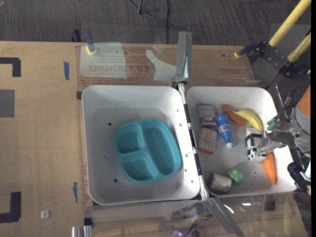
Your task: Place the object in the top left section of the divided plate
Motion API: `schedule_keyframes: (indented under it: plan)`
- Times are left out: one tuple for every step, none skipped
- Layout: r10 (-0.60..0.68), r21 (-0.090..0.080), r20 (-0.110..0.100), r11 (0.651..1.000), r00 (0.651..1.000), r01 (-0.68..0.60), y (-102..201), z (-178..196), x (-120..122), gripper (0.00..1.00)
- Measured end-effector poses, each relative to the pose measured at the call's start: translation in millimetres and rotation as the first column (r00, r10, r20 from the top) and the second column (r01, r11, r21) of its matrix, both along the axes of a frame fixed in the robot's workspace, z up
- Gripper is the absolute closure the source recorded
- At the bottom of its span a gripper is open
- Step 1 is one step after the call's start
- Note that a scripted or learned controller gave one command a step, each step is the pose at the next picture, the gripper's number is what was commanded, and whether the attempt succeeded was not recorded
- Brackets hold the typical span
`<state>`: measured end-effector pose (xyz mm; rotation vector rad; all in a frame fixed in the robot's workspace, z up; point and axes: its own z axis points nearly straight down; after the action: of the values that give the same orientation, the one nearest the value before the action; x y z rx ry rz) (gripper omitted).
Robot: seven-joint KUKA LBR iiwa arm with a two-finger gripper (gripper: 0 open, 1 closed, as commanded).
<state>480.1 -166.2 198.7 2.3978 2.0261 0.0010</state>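
a left bin (pixel 98 102) and a right bin (pixel 237 95) are set side by side on a bench (pixel 39 147). in the right bin, a banana (pixel 249 118) is laid against an orange piece (pixel 232 114), with a blue bottle (pixel 224 129) just beside them. an upper packet (pixel 206 113) and a lower packet (pixel 207 140) are seen by the left wall. a carrot (pixel 269 168) is laid near the right wall. a green lump (pixel 237 175) and a grey cup (pixel 220 182) are found touching at the near edge. blue tape (pixel 66 70) is stuck to the bench.

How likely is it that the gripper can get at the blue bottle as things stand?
Probably yes. The bottle lies uncovered in the right bin, where the gripper also is, with nothing on top. A banana and a packet lie close by, so the fit may be tight.
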Motion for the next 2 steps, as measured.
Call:
schedule_keyframes:
  plan:
    - [0.042,0.002,-0.003,0.999,0.999,-0.042,75.9,-36.1,-0.4,1.00]
    - [0.040,0.001,-0.002,0.999,0.999,-0.040,75.1,-26.6,0.2,1.00]
